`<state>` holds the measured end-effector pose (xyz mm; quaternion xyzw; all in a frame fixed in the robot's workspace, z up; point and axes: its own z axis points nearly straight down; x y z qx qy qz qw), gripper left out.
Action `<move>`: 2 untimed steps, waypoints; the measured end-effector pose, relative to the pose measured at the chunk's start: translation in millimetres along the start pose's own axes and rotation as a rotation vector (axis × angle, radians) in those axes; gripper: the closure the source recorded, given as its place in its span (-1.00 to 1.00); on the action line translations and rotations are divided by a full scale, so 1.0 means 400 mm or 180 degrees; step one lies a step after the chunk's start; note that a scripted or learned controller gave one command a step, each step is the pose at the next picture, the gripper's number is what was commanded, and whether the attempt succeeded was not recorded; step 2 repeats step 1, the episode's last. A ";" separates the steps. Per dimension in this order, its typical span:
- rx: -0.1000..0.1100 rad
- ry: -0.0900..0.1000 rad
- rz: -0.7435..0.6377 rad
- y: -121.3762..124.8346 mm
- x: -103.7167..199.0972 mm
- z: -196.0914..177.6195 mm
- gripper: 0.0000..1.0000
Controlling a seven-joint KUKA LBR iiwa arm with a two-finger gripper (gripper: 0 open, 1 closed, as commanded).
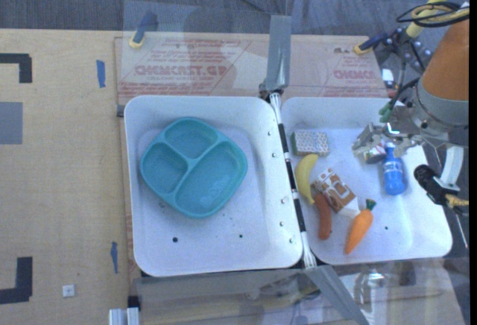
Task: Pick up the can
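Note:
A blue cylinder with a pale top, which I take to be the can (393,173), lies in the right bin (417,241) near its right side. My gripper (370,146) hangs low over the same bin, just up and left of the can's top end and close to it. The arm's grey wrist and orange band (447,66) reach in from the right above it. Nothing can be seen held in the gripper.
The right bin also holds a green sponge (310,142), a banana (305,176), a small carton (334,190), a sausage (324,218) and a toy carrot (358,229). A teal divided plate (194,165) sits in the left bin (223,256). Cables hang by the arm at right.

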<state>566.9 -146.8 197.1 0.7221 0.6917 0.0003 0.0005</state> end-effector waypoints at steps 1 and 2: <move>-0.0001 -0.0003 0.0265 0.117 -0.048 0.212 -1.00; -0.0001 -0.0003 0.0265 0.117 -0.048 0.212 -1.00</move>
